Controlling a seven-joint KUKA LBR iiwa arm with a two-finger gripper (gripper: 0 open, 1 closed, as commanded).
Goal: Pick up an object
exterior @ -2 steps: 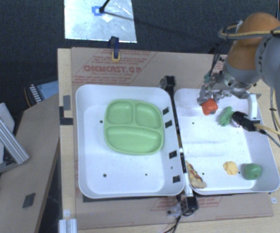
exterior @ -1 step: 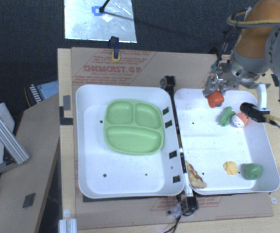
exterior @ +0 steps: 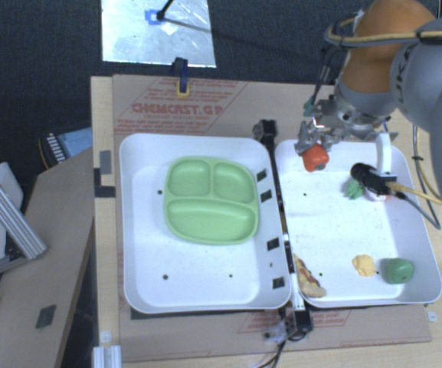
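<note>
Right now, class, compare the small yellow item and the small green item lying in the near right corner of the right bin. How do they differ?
The yellow lump is pale yellow; the green object is mid green. The yellow lump looks a little smaller and irregular in outline; the green object looks rounder and bulkier. The green object lies nearer the bin's right wall; the yellow lump sits to its left. Both rest on the right bin's floor, side by side.
</note>
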